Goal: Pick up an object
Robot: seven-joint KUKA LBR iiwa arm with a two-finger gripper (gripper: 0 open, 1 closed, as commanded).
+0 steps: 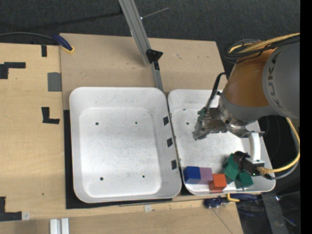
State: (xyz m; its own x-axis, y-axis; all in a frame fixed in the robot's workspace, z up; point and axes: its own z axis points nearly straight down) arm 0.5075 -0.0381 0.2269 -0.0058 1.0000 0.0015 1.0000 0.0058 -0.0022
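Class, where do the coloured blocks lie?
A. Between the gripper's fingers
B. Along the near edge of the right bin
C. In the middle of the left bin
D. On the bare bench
B: the blue block, purple block, orange block and green blocks cluster at the near edge of the right bin.

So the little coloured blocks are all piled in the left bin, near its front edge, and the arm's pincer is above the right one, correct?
Not quite. The camera view shows the coloured blocks in the right bin, near its front edge, not the left bin. The pincer is above the right bin, as you said.
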